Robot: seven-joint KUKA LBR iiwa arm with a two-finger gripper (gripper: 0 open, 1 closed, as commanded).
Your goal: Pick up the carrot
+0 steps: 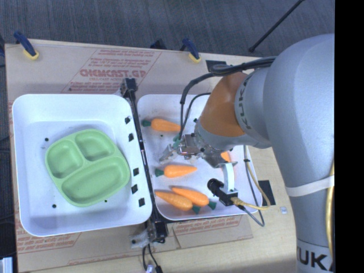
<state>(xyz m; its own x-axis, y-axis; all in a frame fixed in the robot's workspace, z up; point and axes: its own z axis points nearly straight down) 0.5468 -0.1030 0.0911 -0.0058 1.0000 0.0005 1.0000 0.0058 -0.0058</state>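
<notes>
- The left shallow white plastic bin (pixel 28 169) holds a light green plastic plate (pixel 86 166) with three compartments.
- The right white bin (pixel 149 152) holds four orange carrots: one near the far wall (pixel 164 125), one in the middle (pixel 178 170), and two lying together near the front wall (pixel 173 201) (pixel 192 195).
- The metal two-finger gripper (pixel 172 151) hangs just above the middle carrot; the fingers look narrow with nothing between them.
- The grey arm with an orange band (pixel 224 108) reaches in from the right.

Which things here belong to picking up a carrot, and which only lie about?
Job:
- four orange toy carrots with green ends, right white bin
- end effector

Lying about:
- green three-compartment plastic plate, left white bin
- blue clamps
</notes>
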